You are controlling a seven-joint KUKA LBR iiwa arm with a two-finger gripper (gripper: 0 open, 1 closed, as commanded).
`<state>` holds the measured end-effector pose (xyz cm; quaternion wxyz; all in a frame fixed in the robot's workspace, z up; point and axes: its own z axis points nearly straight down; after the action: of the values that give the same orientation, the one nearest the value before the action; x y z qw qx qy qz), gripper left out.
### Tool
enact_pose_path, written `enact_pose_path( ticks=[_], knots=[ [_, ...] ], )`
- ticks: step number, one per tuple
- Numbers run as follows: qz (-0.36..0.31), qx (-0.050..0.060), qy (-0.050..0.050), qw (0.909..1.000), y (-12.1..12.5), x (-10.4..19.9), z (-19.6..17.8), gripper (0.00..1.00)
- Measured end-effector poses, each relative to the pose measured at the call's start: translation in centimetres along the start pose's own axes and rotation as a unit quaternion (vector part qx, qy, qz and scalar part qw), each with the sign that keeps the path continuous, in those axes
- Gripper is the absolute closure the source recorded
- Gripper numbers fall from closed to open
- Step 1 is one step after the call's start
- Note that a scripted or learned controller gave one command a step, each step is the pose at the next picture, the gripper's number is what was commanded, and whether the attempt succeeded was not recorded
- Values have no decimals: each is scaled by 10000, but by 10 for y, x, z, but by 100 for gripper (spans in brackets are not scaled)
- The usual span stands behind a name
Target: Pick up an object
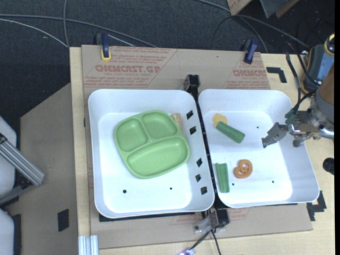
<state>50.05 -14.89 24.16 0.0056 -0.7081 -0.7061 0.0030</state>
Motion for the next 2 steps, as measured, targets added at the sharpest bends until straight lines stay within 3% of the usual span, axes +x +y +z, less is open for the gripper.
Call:
enact_pose_path(
  ticks=[1, 2],
  knots=[
    [-16, -56, -12, 10000, 2, 0, -5, 0],
    [-9, -27, -5, 10000, 7, -9, 47, 0]
  ],
)
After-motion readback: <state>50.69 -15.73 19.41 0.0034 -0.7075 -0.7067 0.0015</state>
